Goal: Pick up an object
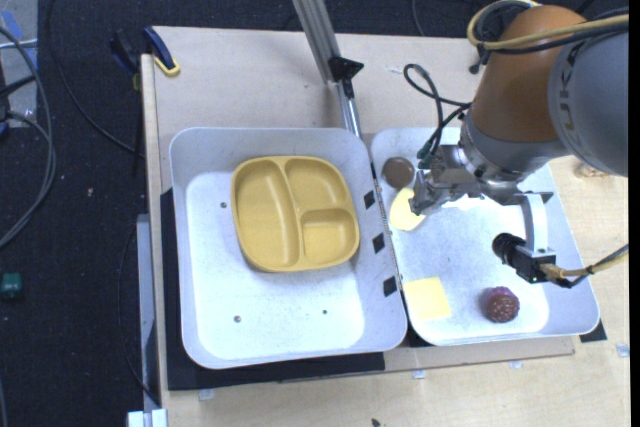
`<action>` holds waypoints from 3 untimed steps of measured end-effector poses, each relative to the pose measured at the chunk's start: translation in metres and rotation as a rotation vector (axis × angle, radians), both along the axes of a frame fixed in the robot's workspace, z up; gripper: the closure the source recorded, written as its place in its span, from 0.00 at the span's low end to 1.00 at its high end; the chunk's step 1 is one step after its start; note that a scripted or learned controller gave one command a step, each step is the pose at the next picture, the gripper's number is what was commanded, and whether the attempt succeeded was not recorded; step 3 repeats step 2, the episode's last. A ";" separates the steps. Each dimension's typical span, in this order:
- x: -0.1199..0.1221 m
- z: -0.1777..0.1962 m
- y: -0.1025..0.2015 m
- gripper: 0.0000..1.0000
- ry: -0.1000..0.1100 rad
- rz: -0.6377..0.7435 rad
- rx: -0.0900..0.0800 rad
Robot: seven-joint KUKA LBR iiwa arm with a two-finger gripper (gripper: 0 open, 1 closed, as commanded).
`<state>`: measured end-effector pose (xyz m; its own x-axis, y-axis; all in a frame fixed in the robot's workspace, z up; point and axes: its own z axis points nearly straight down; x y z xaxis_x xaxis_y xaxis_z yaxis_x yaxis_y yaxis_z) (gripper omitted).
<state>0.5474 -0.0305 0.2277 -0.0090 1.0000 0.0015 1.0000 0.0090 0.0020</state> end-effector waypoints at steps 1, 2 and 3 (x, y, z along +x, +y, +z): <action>0.009 0.010 0.050 1.00 0.000 0.000 0.000; 0.012 0.016 0.104 1.00 0.000 0.000 0.000; 0.012 0.016 0.104 1.00 0.000 0.000 0.000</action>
